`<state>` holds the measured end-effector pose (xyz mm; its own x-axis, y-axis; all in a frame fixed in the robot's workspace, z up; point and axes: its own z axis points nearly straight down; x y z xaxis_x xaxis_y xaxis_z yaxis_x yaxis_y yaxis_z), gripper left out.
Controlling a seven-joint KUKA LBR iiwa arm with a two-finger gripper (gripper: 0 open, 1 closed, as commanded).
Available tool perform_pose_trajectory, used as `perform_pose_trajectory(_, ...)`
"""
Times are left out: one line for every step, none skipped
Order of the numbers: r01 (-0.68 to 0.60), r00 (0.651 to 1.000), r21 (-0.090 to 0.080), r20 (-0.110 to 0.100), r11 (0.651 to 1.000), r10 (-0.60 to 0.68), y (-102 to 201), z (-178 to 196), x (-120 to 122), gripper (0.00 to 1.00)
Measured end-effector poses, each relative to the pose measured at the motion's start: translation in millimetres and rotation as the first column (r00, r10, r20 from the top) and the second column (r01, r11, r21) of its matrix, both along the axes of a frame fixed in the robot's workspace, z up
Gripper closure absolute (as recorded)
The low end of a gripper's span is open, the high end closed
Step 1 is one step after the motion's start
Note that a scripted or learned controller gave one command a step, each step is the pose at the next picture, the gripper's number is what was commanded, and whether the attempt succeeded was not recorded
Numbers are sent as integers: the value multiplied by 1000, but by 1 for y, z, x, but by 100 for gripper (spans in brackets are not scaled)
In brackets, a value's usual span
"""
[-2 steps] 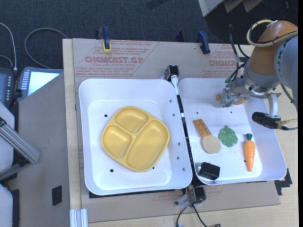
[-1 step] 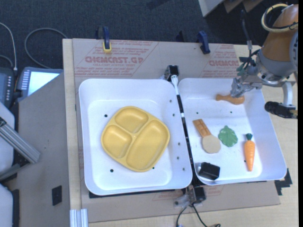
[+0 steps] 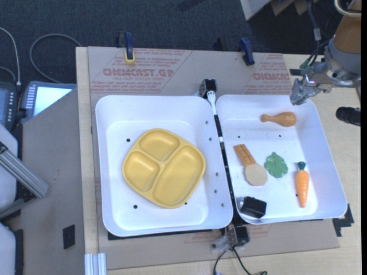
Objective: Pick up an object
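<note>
Golden-brown toy drumstick [image 3: 280,118] (bulbous right end) lies flat.

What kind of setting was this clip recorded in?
Probably a robotics lab's pick-and-place test bench: two shallow white bins clamped to a board, toy food such as an orange plastic carrot and a yellow divided plate, and cables around the edges.

Yellow divided plate [image 3: 164,175]; white bins [image 3: 109,153], orange carrot [image 3: 302,187] with green top, green leaf [image 3: 276,165], brown drumstick [image 3: 279,118]
</note>
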<state>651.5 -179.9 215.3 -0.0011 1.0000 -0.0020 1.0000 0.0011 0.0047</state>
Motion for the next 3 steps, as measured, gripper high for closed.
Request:
perform_pose_trajectory(0, 1000, -1, 3, 1000, 0, 0, 53, 1, 100)
perform_pose_trajectory(-1, 1000, 2, -7, 1000, 1, 47, 37, -13, 100)
perform_pose_trajectory(-1, 1000, 3, -7, 1000, 1, 98, 42, -23, 100)
